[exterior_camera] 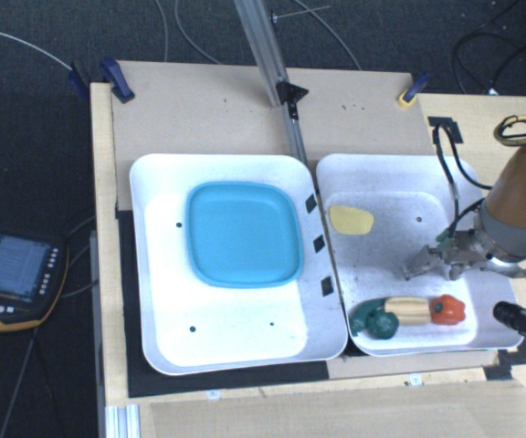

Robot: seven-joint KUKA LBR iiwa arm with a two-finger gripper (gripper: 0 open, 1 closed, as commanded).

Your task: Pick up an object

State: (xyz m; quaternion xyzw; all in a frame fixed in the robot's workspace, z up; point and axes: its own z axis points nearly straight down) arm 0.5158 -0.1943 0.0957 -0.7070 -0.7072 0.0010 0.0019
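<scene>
Hovering my gripper (425, 265) low over the right bin (386, 176), jaws spread wide and holding nothing, I sit just above the tomato (447, 310) lying against the near wall, ready to descend.

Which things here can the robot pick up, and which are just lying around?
For the job: yellow piece, green object, tan stick, red object, gripper.

Just lying about: blue plate, handheld controller, cables.
</scene>
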